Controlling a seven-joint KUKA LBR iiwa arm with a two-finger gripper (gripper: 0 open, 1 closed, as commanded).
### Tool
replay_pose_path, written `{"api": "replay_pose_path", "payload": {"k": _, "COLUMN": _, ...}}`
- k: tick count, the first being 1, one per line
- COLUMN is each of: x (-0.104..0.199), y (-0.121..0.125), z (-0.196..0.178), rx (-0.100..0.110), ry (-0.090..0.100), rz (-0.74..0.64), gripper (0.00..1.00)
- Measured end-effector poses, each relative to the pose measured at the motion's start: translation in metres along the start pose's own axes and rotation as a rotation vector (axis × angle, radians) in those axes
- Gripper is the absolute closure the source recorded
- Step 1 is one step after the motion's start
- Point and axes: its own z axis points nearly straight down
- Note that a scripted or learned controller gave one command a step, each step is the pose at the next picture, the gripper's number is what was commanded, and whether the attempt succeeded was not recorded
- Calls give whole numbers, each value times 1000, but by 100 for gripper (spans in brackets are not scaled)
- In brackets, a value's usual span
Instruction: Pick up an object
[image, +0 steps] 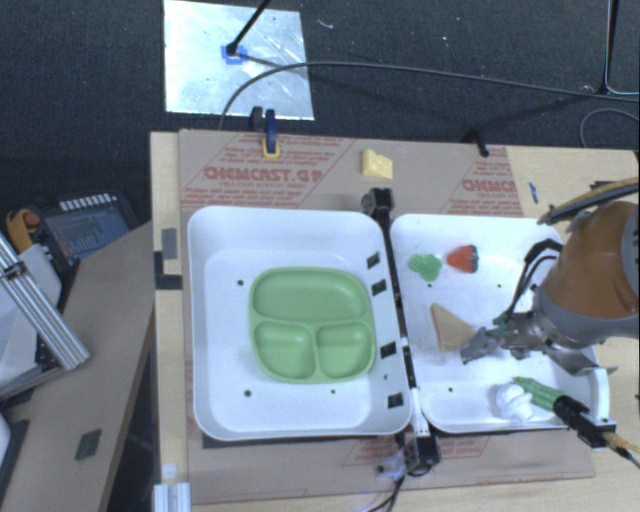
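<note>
Left bin (215, 300): green tray (308, 323) | right bin (450, 410): wedge (452, 325), strawberry (461, 259) | claw (485, 342): grip state unclear

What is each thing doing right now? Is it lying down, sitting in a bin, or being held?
Green three-compartment plastic tray: flat in the left white bin.
Small green toy piece: loose in the right white bin.
Red-orange toy piece: loose beside the green one.
Tan wedge-shaped piece: lying flat, by the tool.
White-and-green item: lying at the near edge.
Tool: low over the right bin.
</note>
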Motion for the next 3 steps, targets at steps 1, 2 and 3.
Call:
{"api": "replay_pose_path", "payload": {"k": 1, "x": 0, "y": 0, "z": 32, "rx": -2, "ry": 0, "rz": 0, "gripper": 0}}
{"api": "replay_pose_path", "payload": {"k": 2, "x": 0, "y": 2, "z": 20, "rx": -6, "ry": -1, "rz": 0, "gripper": 100}}
{"api": "replay_pose_path", "payload": {"k": 3, "x": 3, "y": -1, "z": -43, "rx": -10, "ry": -3, "rz": -3, "gripper": 100}}
